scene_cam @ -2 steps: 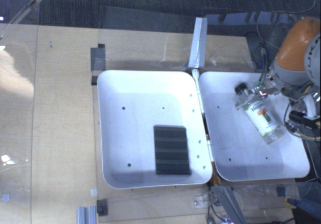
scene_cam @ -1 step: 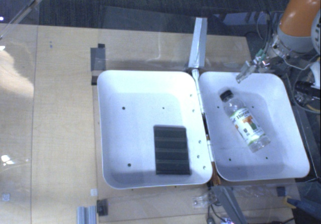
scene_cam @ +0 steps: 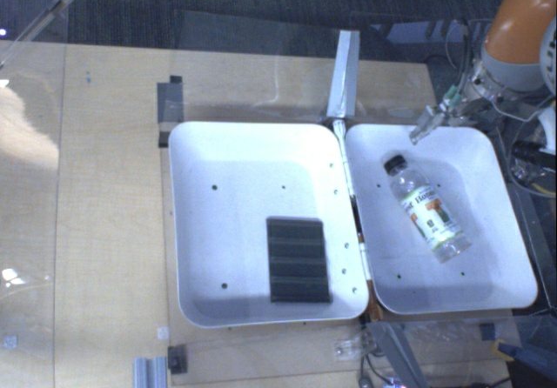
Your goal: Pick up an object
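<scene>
Both bins are plain white, left bin [scene_cam: 218, 204] and right bin [scene_cam: 487, 273]. The ridged block [scene_cam: 298, 260] is black all over. The bottle [scene_cam: 426, 210] is clear, black cap, white label with orange bits. Arm [scene_cam: 522, 16] is orange up top, bench [scene_cam: 96, 204] pale wood.

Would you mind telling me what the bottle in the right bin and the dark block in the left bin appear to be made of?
The bottle looks like clear, glossy plastic: the bin shows through it, and it has a black cap and printed label. The block appears matte black, ridged, possibly rubber or foam; the view leaves that open.
</scene>
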Motion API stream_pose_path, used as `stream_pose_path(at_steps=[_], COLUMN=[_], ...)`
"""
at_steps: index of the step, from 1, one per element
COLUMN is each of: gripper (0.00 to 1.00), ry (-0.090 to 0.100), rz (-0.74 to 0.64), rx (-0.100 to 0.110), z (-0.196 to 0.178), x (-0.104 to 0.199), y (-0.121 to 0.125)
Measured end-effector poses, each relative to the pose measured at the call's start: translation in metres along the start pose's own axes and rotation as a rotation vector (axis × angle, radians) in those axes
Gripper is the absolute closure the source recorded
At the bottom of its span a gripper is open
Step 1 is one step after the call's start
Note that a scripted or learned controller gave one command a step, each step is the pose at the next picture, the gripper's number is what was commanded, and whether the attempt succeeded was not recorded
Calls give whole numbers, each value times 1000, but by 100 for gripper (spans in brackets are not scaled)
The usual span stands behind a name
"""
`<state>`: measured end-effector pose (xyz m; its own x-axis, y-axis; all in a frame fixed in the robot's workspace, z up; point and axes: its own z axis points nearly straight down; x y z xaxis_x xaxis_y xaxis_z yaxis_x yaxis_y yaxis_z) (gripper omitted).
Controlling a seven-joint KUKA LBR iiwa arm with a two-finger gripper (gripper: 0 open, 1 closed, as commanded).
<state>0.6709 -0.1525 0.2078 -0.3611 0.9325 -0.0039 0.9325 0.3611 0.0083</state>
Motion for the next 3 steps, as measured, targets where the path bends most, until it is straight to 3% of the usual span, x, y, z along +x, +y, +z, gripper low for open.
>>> stream_pose_path(at_steps=[1, 2, 3], gripper=[0, 0, 0], ry=[4, 0, 0], rz=[-26, -121, -120], rx=[6, -1, -1], z=[109, 119, 119], x=[-10, 11, 11], y=[-18, -68, -68])
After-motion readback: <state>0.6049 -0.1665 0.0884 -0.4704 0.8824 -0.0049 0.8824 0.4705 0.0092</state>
